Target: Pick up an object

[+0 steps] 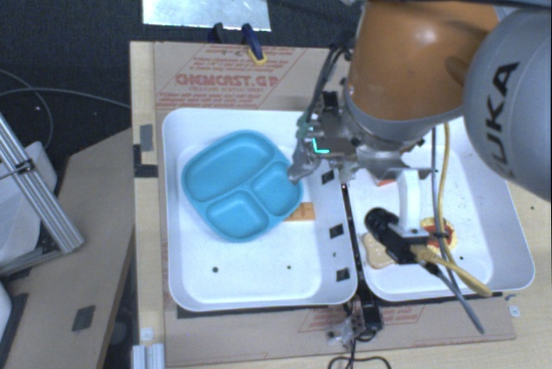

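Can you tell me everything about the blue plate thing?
The blue plate is a smooth, plastic-looking tray with rounded corners and three sunken sections, one big and two smaller. It lies flat, turned at an angle, in the left white bin, toward its back. The robot's hand is right at its right edge. Something orange peeks out beside its lower right corner.

Red block letters reading "CHEMCAST GP" run across the brown protective sheet point(226, 70) on the counter, just behind the left bin. Black letters "UKA", part of a larger word, stand on the grey arm point(511, 104) at right.
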Robot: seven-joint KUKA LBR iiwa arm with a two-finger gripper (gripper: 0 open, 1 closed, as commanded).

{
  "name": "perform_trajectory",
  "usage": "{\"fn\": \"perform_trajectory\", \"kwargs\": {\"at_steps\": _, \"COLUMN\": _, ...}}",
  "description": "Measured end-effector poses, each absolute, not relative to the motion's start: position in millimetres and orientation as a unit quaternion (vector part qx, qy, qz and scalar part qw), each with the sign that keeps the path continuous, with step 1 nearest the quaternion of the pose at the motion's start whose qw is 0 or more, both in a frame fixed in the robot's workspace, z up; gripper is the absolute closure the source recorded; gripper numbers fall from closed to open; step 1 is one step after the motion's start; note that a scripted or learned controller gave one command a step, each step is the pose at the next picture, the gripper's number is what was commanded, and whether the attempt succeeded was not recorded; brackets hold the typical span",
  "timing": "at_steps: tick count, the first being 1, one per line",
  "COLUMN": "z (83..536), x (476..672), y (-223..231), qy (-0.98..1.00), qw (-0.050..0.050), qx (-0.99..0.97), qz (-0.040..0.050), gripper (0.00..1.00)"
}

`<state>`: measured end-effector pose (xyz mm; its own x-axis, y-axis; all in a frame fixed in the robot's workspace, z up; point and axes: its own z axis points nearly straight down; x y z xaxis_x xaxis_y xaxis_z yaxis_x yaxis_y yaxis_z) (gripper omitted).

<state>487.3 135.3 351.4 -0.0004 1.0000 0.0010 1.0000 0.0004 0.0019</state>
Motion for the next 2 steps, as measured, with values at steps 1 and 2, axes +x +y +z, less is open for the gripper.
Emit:
{"fn": "perform_trajectory", "kwargs": {"at_steps": 1, "z": 271, "x": 486.3, "y": 42, "qy": 0.704, "qw": -0.001, "qx": 0.710, "qz": -0.0028, "gripper": 0.00}}
{"fn": "perform_trajectory", "kwargs": {"at_steps": 2, "z": 286, "x": 487.7, "y": 48, "qy": 0.708, "qw": 0.001, "qx": 0.706, "qz": 0.0019, "gripper": 1.00}}
